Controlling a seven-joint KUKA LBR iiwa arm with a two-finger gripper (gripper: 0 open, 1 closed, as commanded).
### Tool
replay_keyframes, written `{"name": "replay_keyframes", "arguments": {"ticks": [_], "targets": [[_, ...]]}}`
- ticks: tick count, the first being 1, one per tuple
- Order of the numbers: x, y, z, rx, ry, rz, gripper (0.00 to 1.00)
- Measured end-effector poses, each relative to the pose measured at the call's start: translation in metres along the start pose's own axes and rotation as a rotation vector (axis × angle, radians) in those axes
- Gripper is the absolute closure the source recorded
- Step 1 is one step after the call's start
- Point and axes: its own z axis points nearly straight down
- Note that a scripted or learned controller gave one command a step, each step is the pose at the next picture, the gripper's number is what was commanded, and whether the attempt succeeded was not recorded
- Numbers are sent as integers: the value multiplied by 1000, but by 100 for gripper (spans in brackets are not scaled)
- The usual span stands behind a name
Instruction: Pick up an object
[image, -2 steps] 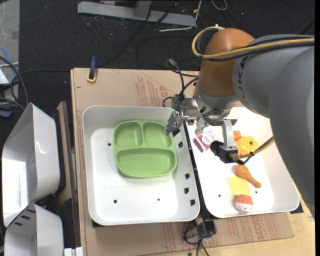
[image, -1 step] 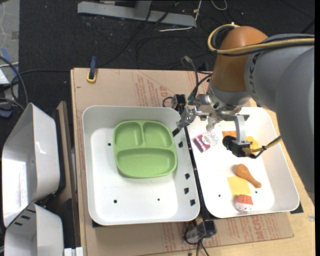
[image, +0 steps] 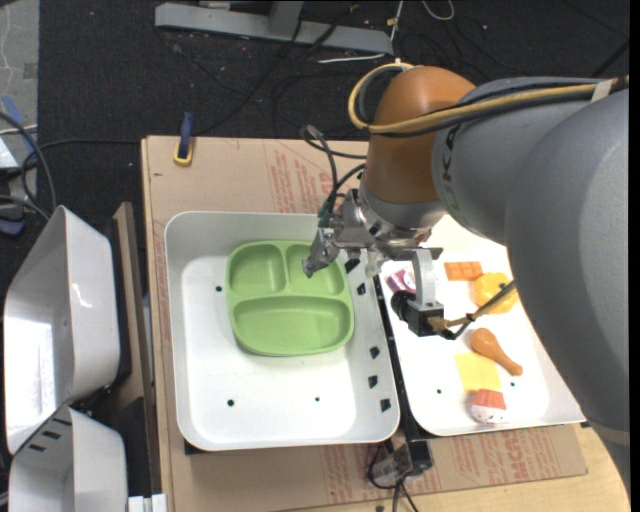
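Filling your right side, the grey arm (image: 560, 200) hangs its pincer (image: 322, 255) over the green divided plate (image: 290, 300) at the left bin's (image: 200, 400) far right corner, likely lining up a grab, fingers' state I can't tell.

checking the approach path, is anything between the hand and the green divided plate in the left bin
Nothing visible stands in the way. The hand hangs right over the upper right compartment of the green divided plate, which lies alone in the left bin. The toy food pieces, such as the drumstick, sit apart in the right bin.
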Motion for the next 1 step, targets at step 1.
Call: {"name": "replay_keyframes", "arguments": {"ticks": [1], "targets": [[-5, 1, -10, -3, -3, 7, 100]]}}
